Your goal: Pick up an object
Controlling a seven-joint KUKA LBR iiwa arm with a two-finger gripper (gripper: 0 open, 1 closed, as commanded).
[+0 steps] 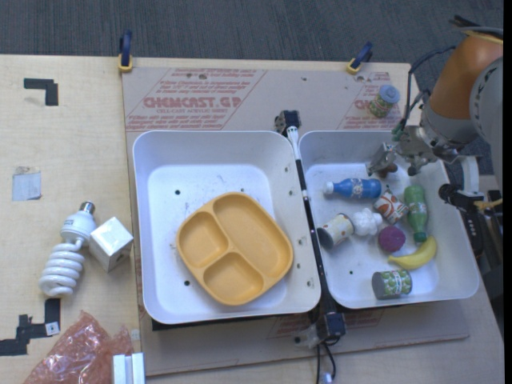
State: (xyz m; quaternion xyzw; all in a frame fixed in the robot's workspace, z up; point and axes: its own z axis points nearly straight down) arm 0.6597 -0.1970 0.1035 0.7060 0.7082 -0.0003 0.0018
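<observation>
The sheet [200, 94] under the bins bore red print, upside down to the camera; its large line seemed to read "CHEMCAST", followed by letters like "G P". The smaller lines beneath were too fine to read. The same red print recurred at the sheet's right end, partly hidden. Labels on the bottles and cans were illegible.

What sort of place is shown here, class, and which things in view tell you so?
Most likely a robotics lab bench set up for grasping trials. A robot arm reaches over two white bins; one holds mixed small objects like a toy banana, and clamps pin a protective sheet to the bench.
</observation>
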